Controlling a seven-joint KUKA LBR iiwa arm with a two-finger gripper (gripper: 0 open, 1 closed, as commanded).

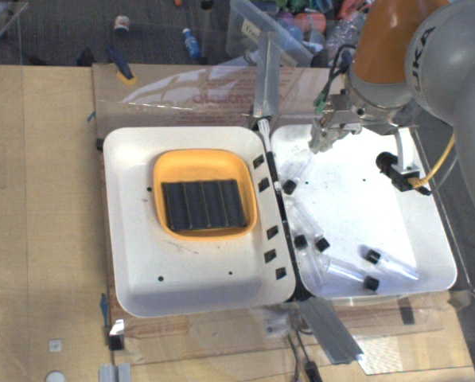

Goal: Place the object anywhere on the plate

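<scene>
Over the right bin's (428, 237) far left corner, end effector (323, 140) hovers, grip state unreadable. Dark object already on orange plate (164, 169); risk: empty, wasted descent.

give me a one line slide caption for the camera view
Dark ridged object lies on the orange plate in the left bin; gripper over the right bin.
</scene>
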